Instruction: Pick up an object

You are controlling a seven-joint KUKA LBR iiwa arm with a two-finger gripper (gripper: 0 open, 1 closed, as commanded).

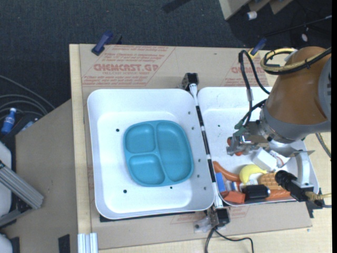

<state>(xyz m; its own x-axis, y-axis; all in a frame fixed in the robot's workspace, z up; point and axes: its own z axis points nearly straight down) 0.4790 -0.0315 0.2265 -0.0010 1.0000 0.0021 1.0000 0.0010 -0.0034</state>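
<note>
While the grey arm with its orange band (pixel 297 88) reaches over the right white bin (pixel 221 101), its gripper (pixel 238 144) hangs low; whether it is clenched cannot be told. At its five o'clock lie a yellow banana-shaped toy (pixel 251 171), an orange strip (pixel 224 171) and a black block (pixel 256 192). A blue sectioned plastic tray (pixel 158 153) sits in the left white bin (pixel 105 109).
</note>
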